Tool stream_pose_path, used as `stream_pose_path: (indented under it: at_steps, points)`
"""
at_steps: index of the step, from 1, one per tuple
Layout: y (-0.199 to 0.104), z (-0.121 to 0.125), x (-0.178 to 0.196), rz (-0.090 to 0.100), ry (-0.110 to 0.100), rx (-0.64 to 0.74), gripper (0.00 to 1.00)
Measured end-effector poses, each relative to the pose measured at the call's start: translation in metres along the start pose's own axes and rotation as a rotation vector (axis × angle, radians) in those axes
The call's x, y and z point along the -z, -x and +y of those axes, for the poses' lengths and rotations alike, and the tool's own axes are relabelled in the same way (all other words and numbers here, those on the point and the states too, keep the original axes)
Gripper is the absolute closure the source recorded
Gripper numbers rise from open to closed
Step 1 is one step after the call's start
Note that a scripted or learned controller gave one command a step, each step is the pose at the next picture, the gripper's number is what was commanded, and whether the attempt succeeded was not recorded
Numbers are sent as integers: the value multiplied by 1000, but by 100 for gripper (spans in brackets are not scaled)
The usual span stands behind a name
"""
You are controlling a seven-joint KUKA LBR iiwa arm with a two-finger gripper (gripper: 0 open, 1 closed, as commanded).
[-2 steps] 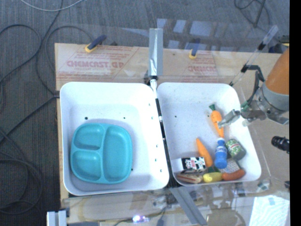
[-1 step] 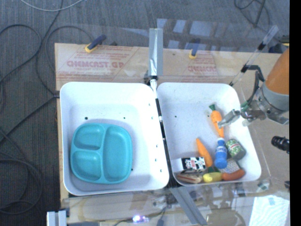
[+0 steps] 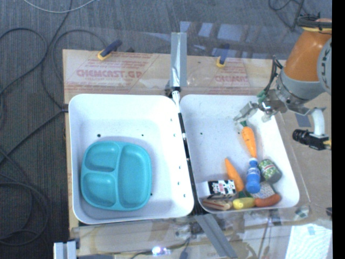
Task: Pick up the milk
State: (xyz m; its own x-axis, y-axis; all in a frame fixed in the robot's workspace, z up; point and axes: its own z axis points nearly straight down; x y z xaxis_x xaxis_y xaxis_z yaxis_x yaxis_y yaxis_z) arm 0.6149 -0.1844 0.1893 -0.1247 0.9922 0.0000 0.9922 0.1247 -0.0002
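Clearly the hand (image 3: 252, 111), spread and holding nothing at the right bin's (image 3: 213, 139) far end, should travel toward the milk (image 3: 222, 187) near the front wall, descending squarely beside the carrot (image 3: 233, 170).

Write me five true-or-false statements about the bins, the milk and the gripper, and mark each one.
1. The milk carton lies in the right bin. True.
2. The teal divided plate sits in the right bin. False: it is in the left bin.
3. The gripper is over the milk carton. False: it is at the far end of the right bin, above the carrot.
4. A blue bottle stands beside the green can. True.
5. The milk carton is between the gripper's fingers. False: it rests on the bin floor.
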Motion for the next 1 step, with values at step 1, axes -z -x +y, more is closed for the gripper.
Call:
stream_pose_path:
  at_steps: [1]
  points:
    - [-67,62,-89,1,-3,-47,0]
